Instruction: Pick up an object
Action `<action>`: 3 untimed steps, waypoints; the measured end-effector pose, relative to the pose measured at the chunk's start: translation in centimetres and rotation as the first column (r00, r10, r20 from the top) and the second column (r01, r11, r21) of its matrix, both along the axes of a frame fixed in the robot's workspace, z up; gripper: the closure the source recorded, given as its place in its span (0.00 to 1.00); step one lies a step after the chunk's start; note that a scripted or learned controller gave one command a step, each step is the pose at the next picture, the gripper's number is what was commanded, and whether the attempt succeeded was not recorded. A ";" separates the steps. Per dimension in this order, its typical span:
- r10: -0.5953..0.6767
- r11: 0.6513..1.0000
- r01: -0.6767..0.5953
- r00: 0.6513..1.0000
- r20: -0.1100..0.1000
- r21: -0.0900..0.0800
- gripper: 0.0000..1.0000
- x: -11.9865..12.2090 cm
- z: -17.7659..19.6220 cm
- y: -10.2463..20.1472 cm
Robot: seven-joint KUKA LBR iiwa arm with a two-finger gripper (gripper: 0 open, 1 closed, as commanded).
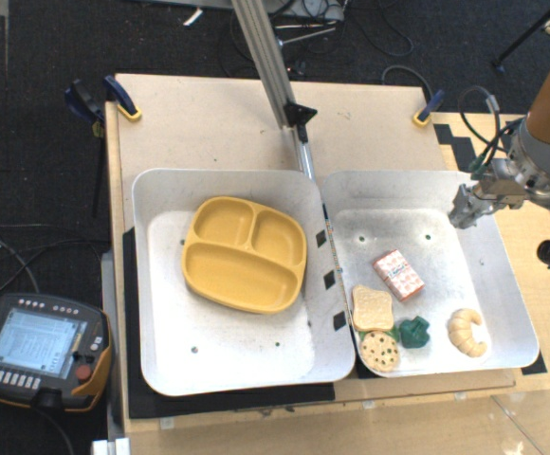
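- Gripper (467, 209) sits over the upper right edge of the right bin (403, 224), at the end of the grey arm (540, 150) that enters from the right. Nothing visible between its fingers.
- Finger spacing: cannot tell; the tip is small and dark against the bin rim at this slant.
- Nearest object: a small pink-and-white box (398, 275), below and to the left of the gripper, lying flat and tilted on the bin floor, apart from it.
- Further down, along the bin's lower edge, a row of toy foods: a croissant (467, 332) almost straight below the gripper; a green piece (413, 331) to the croissant's left; a slice of bread (372, 306) left again; a round cookie (380, 350) touching the bread's lower edge.
- All five pieces lie well apart from the gripper.
- Left bin (161, 282), far left of the gripper, holds a yellow divided plate (245, 254) with three compartments.
- Teach pendant (36, 349) rests off the bench, at the far lower left.
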State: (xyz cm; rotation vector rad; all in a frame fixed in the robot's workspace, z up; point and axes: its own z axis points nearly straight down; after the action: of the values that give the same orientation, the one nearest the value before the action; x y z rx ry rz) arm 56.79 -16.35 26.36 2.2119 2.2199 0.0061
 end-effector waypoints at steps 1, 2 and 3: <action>0.004 1.000 -0.004 1.000 -0.009 0.005 1.00 -0.4 -0.3 6.1; 0.005 1.000 -0.005 1.000 -0.011 0.005 1.00 -1.2 -1.6 11.8; 0.005 1.000 -0.005 1.000 -0.010 0.005 1.00 -2.7 -1.0 17.4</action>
State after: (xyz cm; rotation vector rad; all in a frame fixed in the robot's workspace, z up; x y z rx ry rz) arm 54.12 1.06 25.31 2.2142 2.2328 0.0013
